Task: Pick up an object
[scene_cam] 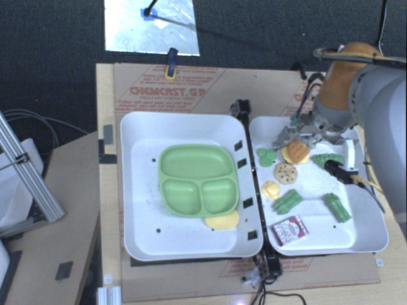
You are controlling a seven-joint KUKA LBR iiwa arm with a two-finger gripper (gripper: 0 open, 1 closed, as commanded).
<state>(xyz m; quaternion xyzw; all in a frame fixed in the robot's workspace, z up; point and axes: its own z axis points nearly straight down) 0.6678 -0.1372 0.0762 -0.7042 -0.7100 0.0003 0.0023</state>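
My gripper (294,136) is low over the back of the right bin (369,234), reaching in from the right. Directly in front of it, touching or nearly touching, is an orange-brown bun (296,152). A chocolate-chip cookie (285,173) lies just in front of the bun. Around them lie a small yellow piece (271,189), a green leafy piece (266,155) at the left wall, a green pod bundle (287,201), a green vegetable (337,207), another green piece (326,159) and a red packet (290,229). Whether anything is held is not visible.
The left bin (140,234) holds a light green divided tray (197,178), with a yellow flat piece (222,220) at the tray's front edge. A black-clipped divider (249,170) separates the bins. A metal post (25,170) stands at the far left.
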